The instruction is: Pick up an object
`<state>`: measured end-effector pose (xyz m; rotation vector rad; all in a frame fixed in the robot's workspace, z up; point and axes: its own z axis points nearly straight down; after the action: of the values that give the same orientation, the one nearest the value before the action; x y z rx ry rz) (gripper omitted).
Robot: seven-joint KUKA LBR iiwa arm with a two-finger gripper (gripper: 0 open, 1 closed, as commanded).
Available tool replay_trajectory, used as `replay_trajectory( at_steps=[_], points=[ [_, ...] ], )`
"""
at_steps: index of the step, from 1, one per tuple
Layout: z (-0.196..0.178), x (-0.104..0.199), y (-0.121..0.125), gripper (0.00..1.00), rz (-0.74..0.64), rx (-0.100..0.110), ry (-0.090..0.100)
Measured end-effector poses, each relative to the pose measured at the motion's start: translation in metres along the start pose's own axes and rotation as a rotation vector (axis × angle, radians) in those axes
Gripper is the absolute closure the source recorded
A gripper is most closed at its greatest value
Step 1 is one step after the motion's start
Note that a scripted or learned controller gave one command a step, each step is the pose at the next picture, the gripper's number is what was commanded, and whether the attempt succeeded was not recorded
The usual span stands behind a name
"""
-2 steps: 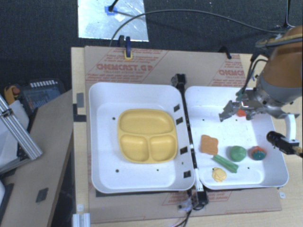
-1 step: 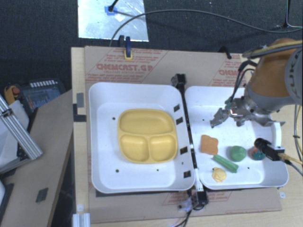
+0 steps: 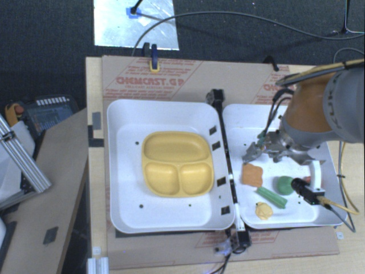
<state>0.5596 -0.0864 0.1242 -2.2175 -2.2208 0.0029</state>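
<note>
In the right bin [image 3: 245,124] lie an orange block [image 3: 252,175], a round green piece [image 3: 284,184], a green stick [image 3: 271,197] and a small yellow piece [image 3: 263,211]. My gripper [image 3: 252,152] reaches in from the right and hangs low over the bin's middle. Its tip is just above the orange block's upper left corner. Nothing shows between its tips. The arm's grey and orange wrist [image 3: 311,110] hides the bin's far right part.
The left bin [image 3: 122,153] holds a yellow divided tray [image 3: 174,163] in its middle. A black strip [image 3: 222,153] runs between the two bins. Both bins rest on a cardboard sheet [image 3: 171,79].
</note>
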Motion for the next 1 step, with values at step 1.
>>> replay_trajectory(
  at_steps=[1],
  points=[
    [0.0420,0.0004,0.0000,0.00,0.001,-0.001,0.000]
  ],
)
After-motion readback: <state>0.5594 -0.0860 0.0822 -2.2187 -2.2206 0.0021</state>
